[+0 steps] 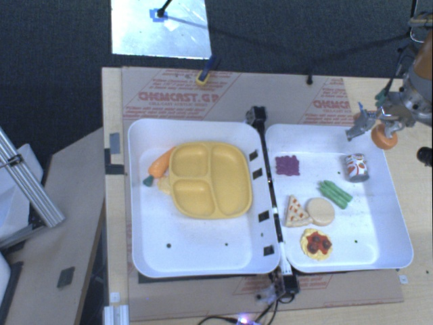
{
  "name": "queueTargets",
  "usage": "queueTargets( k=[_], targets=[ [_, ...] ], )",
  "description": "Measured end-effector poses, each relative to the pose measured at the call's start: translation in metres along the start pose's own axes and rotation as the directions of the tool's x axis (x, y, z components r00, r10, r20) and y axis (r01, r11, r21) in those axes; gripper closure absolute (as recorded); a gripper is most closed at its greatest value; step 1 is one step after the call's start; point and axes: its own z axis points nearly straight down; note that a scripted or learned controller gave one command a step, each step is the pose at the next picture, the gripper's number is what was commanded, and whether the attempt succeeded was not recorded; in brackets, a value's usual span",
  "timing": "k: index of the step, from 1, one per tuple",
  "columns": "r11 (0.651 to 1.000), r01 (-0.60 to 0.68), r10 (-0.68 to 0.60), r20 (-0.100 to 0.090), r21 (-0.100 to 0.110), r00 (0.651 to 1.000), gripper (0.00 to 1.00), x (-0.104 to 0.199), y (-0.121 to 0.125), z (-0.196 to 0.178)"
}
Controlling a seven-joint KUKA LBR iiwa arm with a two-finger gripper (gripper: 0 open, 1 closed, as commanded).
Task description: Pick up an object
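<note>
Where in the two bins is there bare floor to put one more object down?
Left bin: the front strip below the yellow tray is bare. Right bin: bare along the far edge behind the purple piece and the can. Its front middle is crowded.

**Grey arm, metal claw, a flash of orange**

From where I stand, the robot shows as a pale grey arm with smooth, rounded casing. Its far end narrows into a cluster of silvery metal parts, bright and angular, with small brackets and edges catching the light. The gripper is the same bare metal, thin and pointed. A rounded orange piece sits just below the metalwork. Thin dark cables run close above it.
</note>
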Motion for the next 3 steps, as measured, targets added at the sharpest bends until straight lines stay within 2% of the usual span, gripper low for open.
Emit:
queueTargets(
  k=[1, 3],
  targets=[
    [1.0, 0.003, -0.003, 0.003, -0.013, 1.0, 0.0, 0.001, 0.002, -0.008],
    [1.0, 0.006, -0.006, 0.002, -0.008, 1.0, 0.0, 0.004, 0.018, 0.1]
  ],
)
